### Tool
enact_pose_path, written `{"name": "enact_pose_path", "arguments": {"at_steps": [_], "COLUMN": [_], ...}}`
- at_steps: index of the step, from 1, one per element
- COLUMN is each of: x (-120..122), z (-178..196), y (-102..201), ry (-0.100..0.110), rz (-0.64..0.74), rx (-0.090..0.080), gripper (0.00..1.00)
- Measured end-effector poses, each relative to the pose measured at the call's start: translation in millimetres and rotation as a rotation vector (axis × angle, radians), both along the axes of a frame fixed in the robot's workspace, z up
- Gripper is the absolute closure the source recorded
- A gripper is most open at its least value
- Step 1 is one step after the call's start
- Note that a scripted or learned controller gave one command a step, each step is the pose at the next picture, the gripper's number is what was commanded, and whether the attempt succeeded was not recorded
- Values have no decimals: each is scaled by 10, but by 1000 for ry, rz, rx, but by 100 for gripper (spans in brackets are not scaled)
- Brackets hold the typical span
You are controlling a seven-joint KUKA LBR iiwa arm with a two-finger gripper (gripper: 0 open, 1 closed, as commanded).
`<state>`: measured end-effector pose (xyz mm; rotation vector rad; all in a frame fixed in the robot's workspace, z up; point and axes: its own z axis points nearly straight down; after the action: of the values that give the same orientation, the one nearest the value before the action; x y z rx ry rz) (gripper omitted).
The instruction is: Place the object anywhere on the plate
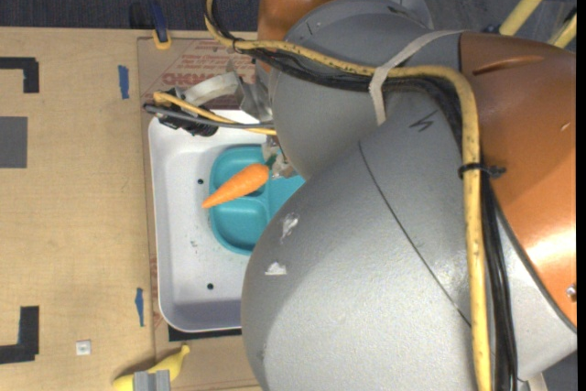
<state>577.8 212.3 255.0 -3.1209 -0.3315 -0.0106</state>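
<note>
Carrot lies across the teal plate near the white bin's far edge; gripper's grip state cannot be told.

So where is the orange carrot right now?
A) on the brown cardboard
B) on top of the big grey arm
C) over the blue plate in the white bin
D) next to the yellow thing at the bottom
C: the carrot lies across the blue plate, which sits inside the white bin, with its thick end against the big grey arm.
</note>
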Motion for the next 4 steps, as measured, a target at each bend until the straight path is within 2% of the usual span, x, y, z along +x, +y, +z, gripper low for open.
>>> {"name": "enact_pose_path", "arguments": {"at_steps": [1,2,3,4], "x": [-294,-173,-161,-149], "z": [632,2648,1121,1198], "y": [75,-580,-285,-303], "ry": [1,-6,23,11], "rz": [170,78,113,112], "rx": [-4,-2,-9,-5], "gripper": [100,100,100,0]}}
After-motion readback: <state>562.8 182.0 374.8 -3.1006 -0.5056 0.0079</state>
